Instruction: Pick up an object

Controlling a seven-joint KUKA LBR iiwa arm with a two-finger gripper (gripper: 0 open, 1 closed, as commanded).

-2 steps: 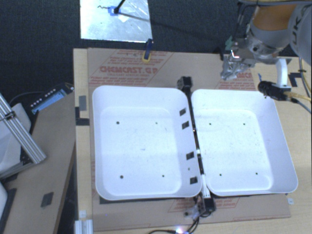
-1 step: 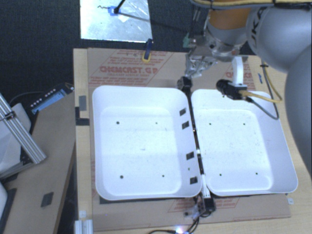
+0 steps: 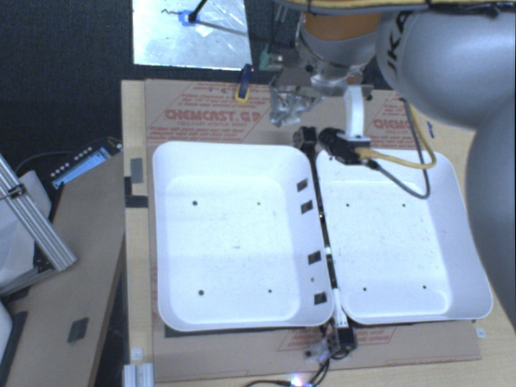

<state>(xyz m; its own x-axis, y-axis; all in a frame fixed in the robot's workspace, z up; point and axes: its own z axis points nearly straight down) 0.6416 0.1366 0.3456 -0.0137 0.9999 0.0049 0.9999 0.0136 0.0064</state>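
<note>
BENCH, FROM ABOVE: Nearest the camera lies the left bin point(image 3: 234, 240), its white floor marked by a few dark dots. The right bin point(image 3: 395, 248) sits touching its right side, joined along a seam of dark clips point(image 3: 310, 208). Both rest on a printed cardboard sheet point(image 3: 201, 113) that runs out past the left bin's far rim. My gripper point(image 3: 286, 111) hangs over that sheet, just beyond the left bin's far right corner and outside both bins. It is blurred, and I cannot tell whether it is spread, pressed together or pinching anything. Nor can I tell which object I am after or where it lies, so I can give no long axis. As I judge it, any pick in the left bin means bringing the gripper back toward the camera, across that far rim. Farther off, past the left bin, lies a shiny foil square point(image 3: 189, 18).
</note>
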